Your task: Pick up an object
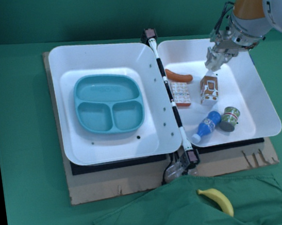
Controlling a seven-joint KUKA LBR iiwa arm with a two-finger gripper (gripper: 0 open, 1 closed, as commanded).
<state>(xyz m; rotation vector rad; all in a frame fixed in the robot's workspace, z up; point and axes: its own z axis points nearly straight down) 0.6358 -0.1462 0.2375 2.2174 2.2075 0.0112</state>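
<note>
Looking down at the worktop (23, 126), you see green cloth under a flat brown cardboard sheet (110, 186), and on it two shallow white plastic bins with rounded corners. The left bin (66, 60) holds a teal plastic tray (109, 103), smooth and glossy, divided into three compartments. A thin white bar with black ends (169, 95) runs along the seam between the bins.

In the right bin (263, 113) lie five small things. A slim orange-brown sausage (179, 75) rests near the far left corner. Just beside it, nearer you, a flat rectangular box (180, 93) with a checked print lies on its face. A small carton (209, 89), white with brown pattern and a peaked top, stands near the middle. A blue bottle (205, 127) with a white cap lies on its side, and a short can (230, 118) with a green label lies close to its right.

Your claw (214, 64) hangs just above the carton's top, at the end of the grey arm with its orange band. Whether it is released or clenched you cannot tell from here; the carton sits on the bin floor.

A curved yellow banana (218, 200) lies on rumpled green cloth near the front.
</note>
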